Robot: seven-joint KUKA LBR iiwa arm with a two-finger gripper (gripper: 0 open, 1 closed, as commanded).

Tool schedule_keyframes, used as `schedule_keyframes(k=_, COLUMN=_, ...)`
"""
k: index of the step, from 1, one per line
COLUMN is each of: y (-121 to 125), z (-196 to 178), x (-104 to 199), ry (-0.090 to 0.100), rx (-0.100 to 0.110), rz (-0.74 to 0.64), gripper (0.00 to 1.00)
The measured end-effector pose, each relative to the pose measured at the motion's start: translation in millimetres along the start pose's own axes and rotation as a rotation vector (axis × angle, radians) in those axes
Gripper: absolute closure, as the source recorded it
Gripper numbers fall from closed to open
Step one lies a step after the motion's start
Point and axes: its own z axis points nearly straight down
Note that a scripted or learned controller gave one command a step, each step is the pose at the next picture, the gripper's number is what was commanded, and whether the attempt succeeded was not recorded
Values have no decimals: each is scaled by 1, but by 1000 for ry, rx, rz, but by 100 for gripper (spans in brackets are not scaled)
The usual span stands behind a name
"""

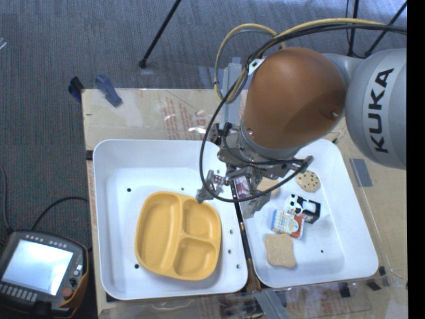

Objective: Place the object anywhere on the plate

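Presently: hand [229,186] above plate [178,234] rim, grip state not discernible. Advised: centre over a compartment, lower, release gently; cookie [308,181], toast [281,250], carton [287,222] in right bin [352,244].

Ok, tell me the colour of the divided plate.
Yellow: the plate shows plainly in the camera view, in the left bin.

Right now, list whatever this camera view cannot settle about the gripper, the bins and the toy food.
- Gripper: the arm's orange band covers it from above, so grasp and contents are unreadable.
- Right bin: its upper left part is hidden behind the arm.
- Milk carton: print too small to read.
- Cookie and bread slice: too small for surface detail.
- Yellow plate: its top right corner is crossed by the gripper's parts.
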Motion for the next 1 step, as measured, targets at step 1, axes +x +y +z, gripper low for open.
schedule_keyframes(k=1, y=0, z=-9, x=-2, ry=-4, rx=0, rz=6, gripper=100)
